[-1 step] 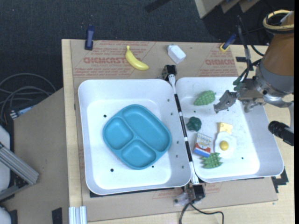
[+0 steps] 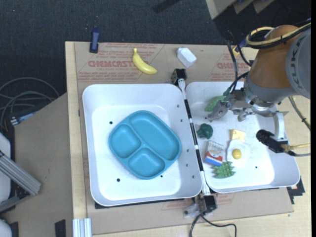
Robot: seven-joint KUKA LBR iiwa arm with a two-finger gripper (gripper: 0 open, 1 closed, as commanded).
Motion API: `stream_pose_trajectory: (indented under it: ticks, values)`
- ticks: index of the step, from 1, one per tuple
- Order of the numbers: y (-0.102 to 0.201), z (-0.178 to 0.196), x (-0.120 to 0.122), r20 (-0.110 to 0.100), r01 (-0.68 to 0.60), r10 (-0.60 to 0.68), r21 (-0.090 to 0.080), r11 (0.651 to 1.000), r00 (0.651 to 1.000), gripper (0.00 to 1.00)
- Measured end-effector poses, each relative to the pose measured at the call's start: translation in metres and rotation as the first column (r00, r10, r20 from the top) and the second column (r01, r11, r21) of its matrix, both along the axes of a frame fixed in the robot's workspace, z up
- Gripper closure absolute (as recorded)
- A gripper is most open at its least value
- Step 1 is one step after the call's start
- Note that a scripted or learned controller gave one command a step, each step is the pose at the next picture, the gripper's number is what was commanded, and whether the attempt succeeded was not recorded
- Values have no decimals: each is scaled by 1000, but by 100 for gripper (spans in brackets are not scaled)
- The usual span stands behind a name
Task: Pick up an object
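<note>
Hovering our gripper point(image 2: 220, 110) over the right bin point(image 2: 256, 179) at centre right, we are not seeing its grip state.

Red printed lettering on the cardboard sheet point(image 2: 118, 63) covering the tabletop, along its far edge: the word "CHEMCAST" reads at the far left corner, with smaller red lines above and below too small to read. Similar red print near the far right corner is partly covered and illegible.

Grey arm point(image 2: 276, 78), orange band
</note>
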State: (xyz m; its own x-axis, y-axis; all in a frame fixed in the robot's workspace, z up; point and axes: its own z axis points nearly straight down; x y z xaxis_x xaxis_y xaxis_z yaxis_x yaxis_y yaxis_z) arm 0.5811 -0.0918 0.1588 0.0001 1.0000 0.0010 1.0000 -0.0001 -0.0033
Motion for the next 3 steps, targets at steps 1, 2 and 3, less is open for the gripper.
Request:
stream_pose_trajectory:
  ticks: [1,2,3]
  values:
    - [-4,-76,84,1,-1,1,-1,1000,1000,0]
    - [-4,-63,86,8,-2,2,-2,1000,1000,100]
    - [-4,-64,86,7,-2,2,-2,1000,1000,0]
